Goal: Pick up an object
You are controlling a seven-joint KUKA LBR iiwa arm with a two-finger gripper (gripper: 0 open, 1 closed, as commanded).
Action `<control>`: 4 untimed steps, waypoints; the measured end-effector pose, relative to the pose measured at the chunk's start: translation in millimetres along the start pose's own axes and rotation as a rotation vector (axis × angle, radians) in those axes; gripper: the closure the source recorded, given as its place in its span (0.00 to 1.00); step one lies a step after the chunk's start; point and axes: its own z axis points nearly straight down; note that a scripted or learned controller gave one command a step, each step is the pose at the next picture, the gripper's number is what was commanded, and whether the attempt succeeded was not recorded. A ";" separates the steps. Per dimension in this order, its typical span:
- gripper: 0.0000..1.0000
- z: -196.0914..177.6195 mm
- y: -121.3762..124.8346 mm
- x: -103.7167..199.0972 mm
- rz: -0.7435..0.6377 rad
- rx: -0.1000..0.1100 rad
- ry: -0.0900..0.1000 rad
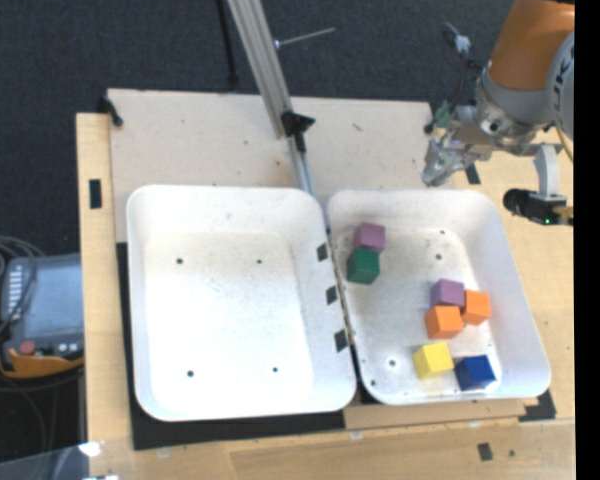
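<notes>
The right bin (pixel 500 230) holds several small blocks. A purple block (pixel 371 236) and a green block (pixel 363 266) sit close together near its left wall. Another purple block (pixel 447 293) and two orange blocks (pixel 444 320) (pixel 476 307) cluster toward the right. A yellow block (pixel 433 359) and a blue block (pixel 475 372) lie near the front wall. My gripper (pixel 442 164) hangs above the back rim of the right bin, well away from all the blocks, with nothing seen in it.
The left bin (pixel 230 298) stands beside the right one. A slanted aluminium rail (pixel 265 63) runs down to the gap between the bins at the back. A black device with cables (pixel 30 308) sits off the bench at the left.
</notes>
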 end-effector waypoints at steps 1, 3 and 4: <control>1.00 9.2 -2.0 42.8 0.000 0.002 0.000; 1.00 15.4 -6.5 147.3 -0.001 0.005 0.001; 1.00 7.6 -9.0 198.7 -0.001 -0.001 0.002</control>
